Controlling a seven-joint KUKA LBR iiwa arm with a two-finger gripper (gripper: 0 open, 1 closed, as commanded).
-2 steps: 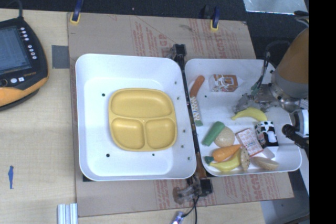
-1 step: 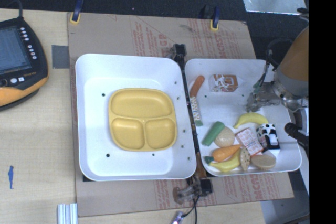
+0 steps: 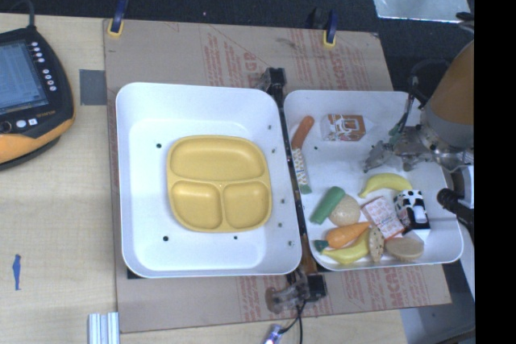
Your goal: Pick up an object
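The arm is cut off at the right edge. Its gripper [image 3: 385,153] hovers over the right bin [image 3: 355,102], fingers spread wide and holding nothing. Below it, a curved yellow toy banana [image 3: 385,184] lies in the bin's lower half beside crowded toy food. The left bin [image 3: 141,189] holds a yellow divided plate [image 3: 218,181].

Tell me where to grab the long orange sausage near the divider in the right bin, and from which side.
Grip the sausage across its middle, coming straight down. It is a slim rod lying flat and slanted, so the fingers should close across its narrow width. Its lower end sits close to the bin's left wall, so one finger has little room there. The gripper hangs over the bin's right part.
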